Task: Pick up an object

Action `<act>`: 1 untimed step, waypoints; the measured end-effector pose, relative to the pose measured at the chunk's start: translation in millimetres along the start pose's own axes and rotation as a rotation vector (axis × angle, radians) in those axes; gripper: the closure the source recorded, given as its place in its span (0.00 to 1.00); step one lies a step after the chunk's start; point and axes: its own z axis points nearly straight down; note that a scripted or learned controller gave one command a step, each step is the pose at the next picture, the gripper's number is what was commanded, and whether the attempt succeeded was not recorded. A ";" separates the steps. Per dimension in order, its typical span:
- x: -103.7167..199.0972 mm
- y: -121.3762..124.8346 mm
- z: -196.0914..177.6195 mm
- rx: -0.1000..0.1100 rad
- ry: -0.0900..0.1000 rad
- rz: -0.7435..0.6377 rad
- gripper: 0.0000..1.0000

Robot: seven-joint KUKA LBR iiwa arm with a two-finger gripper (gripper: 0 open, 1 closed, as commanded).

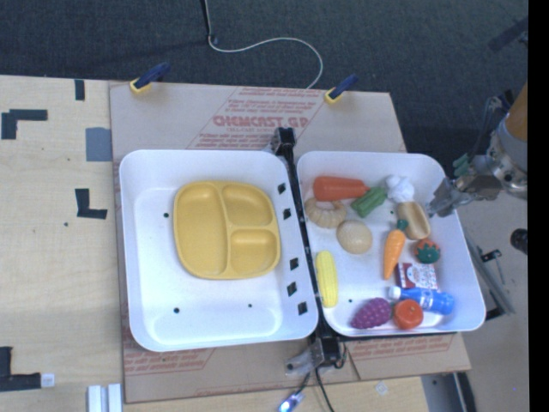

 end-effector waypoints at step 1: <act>60.9 53.7 -38.9 -0.007 0.000 -0.006 1.00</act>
